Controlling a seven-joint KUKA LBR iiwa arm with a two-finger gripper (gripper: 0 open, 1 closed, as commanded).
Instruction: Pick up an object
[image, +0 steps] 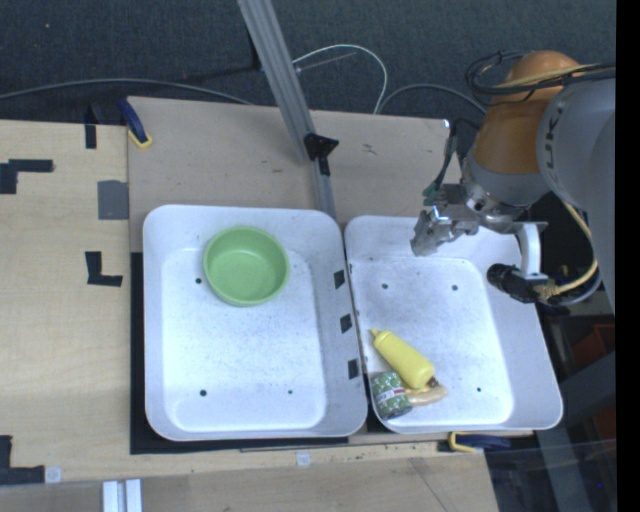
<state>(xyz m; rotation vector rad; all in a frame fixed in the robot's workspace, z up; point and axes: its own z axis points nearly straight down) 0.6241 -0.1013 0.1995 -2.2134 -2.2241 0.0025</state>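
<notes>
While the grey arm with its orange band (520, 120) is seen reaching in over the worktop (220, 160), the tool (436, 232) is held above the far rim of the right-hand shallow white plastic bin (500, 330), near that bin's far corner beside the divide. Nothing is seen between its fingers; whether they are spread wide or drawn narrow cannot be told from this slant, as they are read only as a small grey cluster against the white rim.

Taking the right-hand bin as the landmark, a yellow plastic bottle-shaped object (404, 358) is found lying on its floor, tilted, in the near corner closest to the divide. Touching the near end of that yellow object, a small green cylindrical can with a patterned label (390, 394) is seen lying against the bin's near wall, and a thin tan piece (428, 396) lies just beside it. These things are well apart from the tool, at the opposite end of the bin.

Beside the right-hand bin, across the divide, a second shallow white plastic bin (180, 400) is set. A round light green plastic bowl (246, 265) stands upright in its far half.

A grey metal pole (285, 80) is seen crossing the worktop beyond the bins, towards the divide.
</notes>
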